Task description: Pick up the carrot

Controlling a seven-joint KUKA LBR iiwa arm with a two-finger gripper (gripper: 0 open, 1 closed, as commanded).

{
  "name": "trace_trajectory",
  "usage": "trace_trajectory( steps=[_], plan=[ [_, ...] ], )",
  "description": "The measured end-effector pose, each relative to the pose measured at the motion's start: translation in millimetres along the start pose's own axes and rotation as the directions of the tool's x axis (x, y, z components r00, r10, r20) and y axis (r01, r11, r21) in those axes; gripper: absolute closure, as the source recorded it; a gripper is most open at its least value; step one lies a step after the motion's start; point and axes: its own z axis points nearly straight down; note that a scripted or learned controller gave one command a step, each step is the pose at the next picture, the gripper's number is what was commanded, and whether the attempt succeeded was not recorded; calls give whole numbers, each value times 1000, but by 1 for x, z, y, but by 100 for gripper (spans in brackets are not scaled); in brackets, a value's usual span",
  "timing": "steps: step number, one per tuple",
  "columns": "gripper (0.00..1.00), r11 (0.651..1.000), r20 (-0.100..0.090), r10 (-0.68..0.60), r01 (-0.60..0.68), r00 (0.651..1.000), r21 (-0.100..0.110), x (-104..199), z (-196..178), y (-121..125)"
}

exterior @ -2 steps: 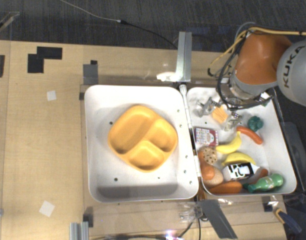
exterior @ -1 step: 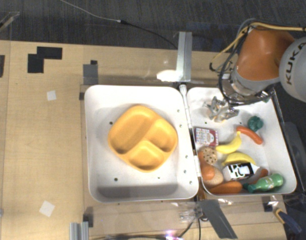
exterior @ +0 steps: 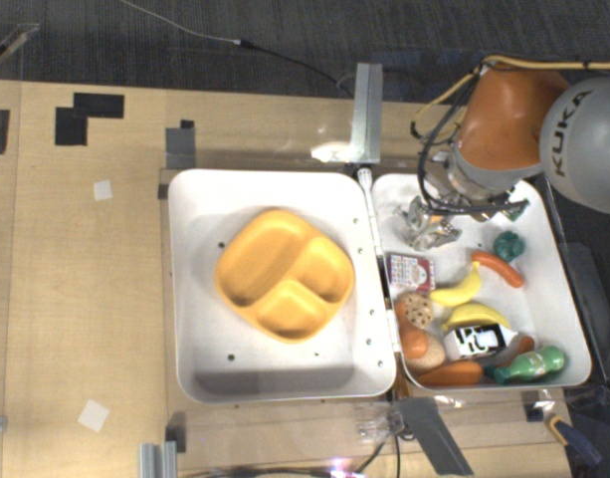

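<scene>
Two bins are sitting side by side; carrot (exterior: 498,268) is lying in right bin (exterior: 575,327), just beyond banana (exterior: 459,289). Beyond that, gripper (exterior: 431,224) is hovering (approach step, nothing held). Next it is needing to shift toward carrot and descend.

Setting is reading as a robotics lab. A grey-and-orange KUKA arm (exterior: 528,118) is hanging over a plywood bench (exterior: 76,297) that is carrying two white bins (exterior: 185,267) held by metal brackets (exterior: 368,113). Loose cables (exterior: 285,58) are trailing across dark carpet (exterior: 235,8), and toy food is lying in the right bin.
</scene>
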Motion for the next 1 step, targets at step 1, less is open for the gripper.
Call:
trace_trajectory(
  steps=[1],
  plan=[
    [100,1000,10,-4,4,1000,9,-4,-15,-2]
  ],
)
